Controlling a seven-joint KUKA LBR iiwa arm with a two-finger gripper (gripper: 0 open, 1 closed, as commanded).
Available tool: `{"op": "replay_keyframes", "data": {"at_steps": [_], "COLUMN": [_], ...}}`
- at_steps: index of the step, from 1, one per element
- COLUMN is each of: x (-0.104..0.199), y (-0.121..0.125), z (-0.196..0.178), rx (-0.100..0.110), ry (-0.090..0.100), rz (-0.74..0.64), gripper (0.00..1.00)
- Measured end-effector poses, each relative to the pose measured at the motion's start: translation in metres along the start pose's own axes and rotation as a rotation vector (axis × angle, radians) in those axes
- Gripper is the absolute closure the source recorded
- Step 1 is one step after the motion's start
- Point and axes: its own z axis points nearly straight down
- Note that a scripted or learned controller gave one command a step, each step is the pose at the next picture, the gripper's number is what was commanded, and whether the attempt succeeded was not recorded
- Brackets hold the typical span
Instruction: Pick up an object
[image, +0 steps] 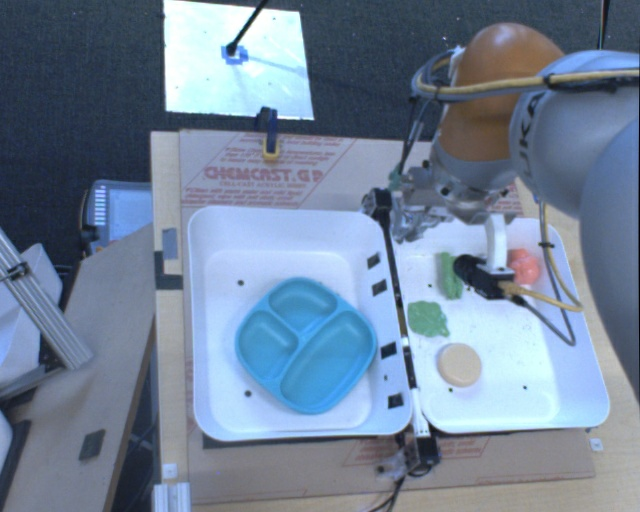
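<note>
While the gripper (408, 222) hangs over the far left corner of the right bin (545, 385), we cannot tell how wide it gapes or whether it grips anything. In that bin we see a green pod (448, 275), a leafy green piece (428, 318), a tan disc (460, 364) and an orange-pink fruit (524, 266). A blue plate (305, 343) lies in the left bin (220, 260).
</note>
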Motion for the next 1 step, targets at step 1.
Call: {"op": "replay_keyframes", "data": {"at_steps": [1], "x": [0.0488], "y": [-0.0104], "z": [0.0118], "rx": [0.0], "ry": [0.0], "rz": [-0.001], "gripper": [1.0]}}
